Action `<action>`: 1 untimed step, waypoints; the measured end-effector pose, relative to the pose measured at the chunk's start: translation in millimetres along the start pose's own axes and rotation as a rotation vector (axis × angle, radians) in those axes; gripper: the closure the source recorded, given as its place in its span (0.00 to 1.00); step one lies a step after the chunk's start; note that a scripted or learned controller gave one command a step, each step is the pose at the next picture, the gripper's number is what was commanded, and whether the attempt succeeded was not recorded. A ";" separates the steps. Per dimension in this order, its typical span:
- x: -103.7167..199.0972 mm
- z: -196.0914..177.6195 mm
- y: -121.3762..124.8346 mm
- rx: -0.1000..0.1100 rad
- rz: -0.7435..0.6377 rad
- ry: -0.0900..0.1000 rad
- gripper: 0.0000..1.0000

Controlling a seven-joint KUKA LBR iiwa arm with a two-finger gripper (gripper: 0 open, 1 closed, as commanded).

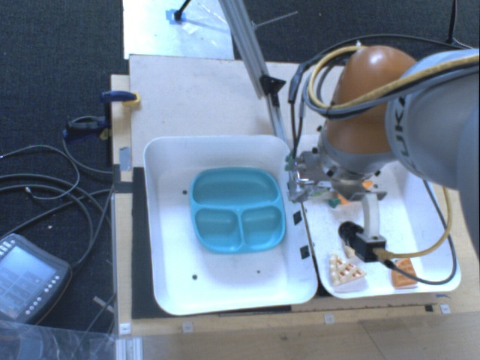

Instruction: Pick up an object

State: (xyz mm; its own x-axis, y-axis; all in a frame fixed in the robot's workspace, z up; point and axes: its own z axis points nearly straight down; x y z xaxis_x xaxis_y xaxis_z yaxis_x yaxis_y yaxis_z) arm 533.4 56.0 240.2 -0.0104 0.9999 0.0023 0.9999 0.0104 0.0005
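two bins sit side by side on the bench (187,96). the left bin (169,201) holds a divided tray (237,208) near its middle. the right bin (442,268) holds a waffle-like piece (345,270) and a wedge (403,273) near its front edge, under the arm (420,118).

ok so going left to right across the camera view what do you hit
handheld screen unit → blue clamp → left bin → blue divided tray → waffle-like piece → orange piece
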 end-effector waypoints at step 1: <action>42.5 19.6 -23.1 0.003 0.001 0.000 1.00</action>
State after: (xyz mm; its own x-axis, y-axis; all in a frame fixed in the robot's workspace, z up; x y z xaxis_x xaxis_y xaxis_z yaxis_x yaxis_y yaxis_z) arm 509.9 98.2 220.7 -0.0098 0.9999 0.0023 0.9999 0.0098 -0.0021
